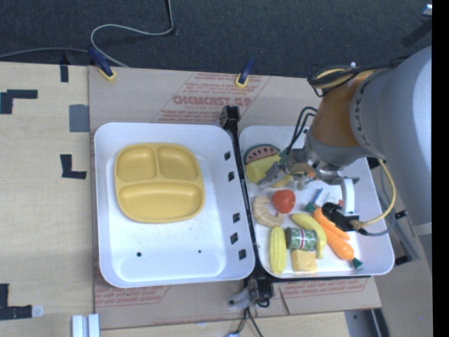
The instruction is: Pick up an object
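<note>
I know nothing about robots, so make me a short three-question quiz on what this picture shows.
1. True or false: the yellow divided plate lies in the left bin.
2. Which item lies nearest the right bin's front edge? A) tomato B) corn cob C) watermelon slice
3. Fill in: the end effector hangs over the ____ bin.

Key: 1 true; 2 B; 3 right.
</note>
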`<state>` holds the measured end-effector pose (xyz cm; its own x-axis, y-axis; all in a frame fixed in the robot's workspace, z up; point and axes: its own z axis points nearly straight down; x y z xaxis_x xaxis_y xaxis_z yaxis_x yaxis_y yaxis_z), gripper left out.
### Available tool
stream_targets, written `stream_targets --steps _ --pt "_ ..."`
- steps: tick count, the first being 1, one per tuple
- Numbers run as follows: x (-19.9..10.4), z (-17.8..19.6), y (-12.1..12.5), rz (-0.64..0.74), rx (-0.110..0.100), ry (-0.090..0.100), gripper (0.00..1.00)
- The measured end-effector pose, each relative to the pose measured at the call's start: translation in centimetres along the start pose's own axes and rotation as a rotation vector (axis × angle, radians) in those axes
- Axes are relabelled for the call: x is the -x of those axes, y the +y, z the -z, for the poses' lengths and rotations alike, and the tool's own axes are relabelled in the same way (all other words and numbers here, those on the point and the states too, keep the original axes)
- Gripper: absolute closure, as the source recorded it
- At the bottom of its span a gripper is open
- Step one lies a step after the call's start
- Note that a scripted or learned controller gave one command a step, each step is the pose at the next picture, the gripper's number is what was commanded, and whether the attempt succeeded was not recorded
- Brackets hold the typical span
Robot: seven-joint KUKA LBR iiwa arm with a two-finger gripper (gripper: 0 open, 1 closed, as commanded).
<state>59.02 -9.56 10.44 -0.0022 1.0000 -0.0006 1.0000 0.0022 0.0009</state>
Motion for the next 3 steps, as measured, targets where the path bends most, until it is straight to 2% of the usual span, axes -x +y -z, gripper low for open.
stream_targets --steps 1,2,3 --pt "-0.1 0.9 0.0 0.001 -0.001 0.002 1.00" --pt "-0.1 0.9 0.0 0.001 -0.001 0.001 0.00" --pt "0.1 -1.9 1.4 -0.001 -0.003 0.000 0.00"
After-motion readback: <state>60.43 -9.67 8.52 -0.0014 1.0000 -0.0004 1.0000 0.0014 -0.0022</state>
